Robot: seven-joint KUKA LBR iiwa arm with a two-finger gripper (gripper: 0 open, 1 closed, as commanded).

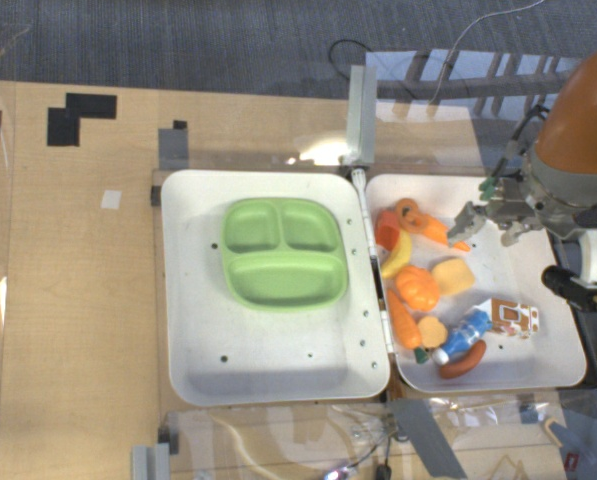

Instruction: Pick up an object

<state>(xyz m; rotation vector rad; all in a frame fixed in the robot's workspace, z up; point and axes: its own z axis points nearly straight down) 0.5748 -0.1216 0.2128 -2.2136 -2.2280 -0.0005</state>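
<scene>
One camera looks down on me from above the bench [68,298], tilted a little, far enough back to take in both white bins side by side. The left bin [193,368] sits mid-frame, the right bin [568,363] beside it. My arm [578,133] comes in from the right edge.

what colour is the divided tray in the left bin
Light green tray, seen clearly in the camera view.
</scene>
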